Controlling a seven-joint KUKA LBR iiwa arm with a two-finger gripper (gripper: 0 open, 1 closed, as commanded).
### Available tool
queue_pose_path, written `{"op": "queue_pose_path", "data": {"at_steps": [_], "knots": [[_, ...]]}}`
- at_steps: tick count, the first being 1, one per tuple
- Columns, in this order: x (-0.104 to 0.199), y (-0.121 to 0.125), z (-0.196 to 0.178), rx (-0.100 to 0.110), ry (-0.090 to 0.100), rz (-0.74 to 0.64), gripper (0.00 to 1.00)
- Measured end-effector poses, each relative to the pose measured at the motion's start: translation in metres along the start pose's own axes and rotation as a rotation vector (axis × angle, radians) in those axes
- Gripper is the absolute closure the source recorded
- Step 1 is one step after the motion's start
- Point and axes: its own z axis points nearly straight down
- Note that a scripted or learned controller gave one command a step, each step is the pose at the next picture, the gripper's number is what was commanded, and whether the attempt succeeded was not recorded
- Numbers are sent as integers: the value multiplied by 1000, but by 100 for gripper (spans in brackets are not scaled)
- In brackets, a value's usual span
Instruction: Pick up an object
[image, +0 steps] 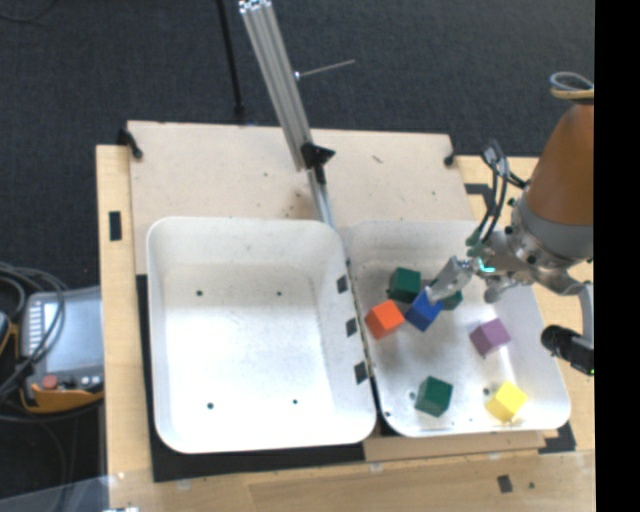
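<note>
Arm over right bin, gripper (447, 285) down among the blocks.
We see the gripper low in the right bin (530, 410), tip just beside the blue block (422, 311); we cannot tell whether the fingers are wide, narrow or gripping it. Orange block (384, 319) touches the blue one, a green block (405, 283) sits just behind. Purple block (489, 336), second green block (434, 395) and yellow block (506, 401) lie apart, nearer the front. Left bin (250, 310) sits beside on the desk (240, 160).

Left bin (170, 300) offers open floor throughout. Right bin (400, 240) is crowded: blocks cluster near its left wall, others along its near edge; a slanted metal post (285, 90) crosses the worktop's far edge.
</note>
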Motion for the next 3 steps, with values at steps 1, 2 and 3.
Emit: {"op": "queue_pose_path", "data": {"at_steps": [1, 2, 3], "knots": [[0, 1, -2, -5, -1, 3, 0], [-6, 4, 42, 2, -1, 4, 0], [-14, -4, 97, 2, -2, 4, 0]]}}
